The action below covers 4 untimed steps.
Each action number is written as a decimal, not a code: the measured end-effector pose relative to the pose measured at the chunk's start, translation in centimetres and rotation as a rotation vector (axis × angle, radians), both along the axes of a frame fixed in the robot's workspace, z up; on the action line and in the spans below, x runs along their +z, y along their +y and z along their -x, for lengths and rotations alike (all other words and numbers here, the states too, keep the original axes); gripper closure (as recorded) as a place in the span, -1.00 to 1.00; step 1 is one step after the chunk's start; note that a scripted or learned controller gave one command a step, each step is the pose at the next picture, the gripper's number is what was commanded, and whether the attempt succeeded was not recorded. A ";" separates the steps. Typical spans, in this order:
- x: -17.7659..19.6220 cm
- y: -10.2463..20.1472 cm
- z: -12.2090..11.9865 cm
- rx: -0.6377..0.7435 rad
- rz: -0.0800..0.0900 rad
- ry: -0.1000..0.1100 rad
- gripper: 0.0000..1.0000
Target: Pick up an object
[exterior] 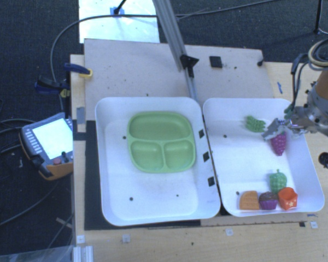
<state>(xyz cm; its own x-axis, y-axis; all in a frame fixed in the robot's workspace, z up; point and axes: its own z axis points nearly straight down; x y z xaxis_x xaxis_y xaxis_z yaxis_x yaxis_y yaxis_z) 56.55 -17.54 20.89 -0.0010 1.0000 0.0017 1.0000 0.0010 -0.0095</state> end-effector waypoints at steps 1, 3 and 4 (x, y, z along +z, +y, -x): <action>0.6 0.0 -0.3 0.003 0.002 -0.011 -1.00; -9.9 -0.2 -1.2 0.000 0.002 -0.010 -1.00; -12.3 -0.2 -1.3 0.000 0.003 -0.013 -1.00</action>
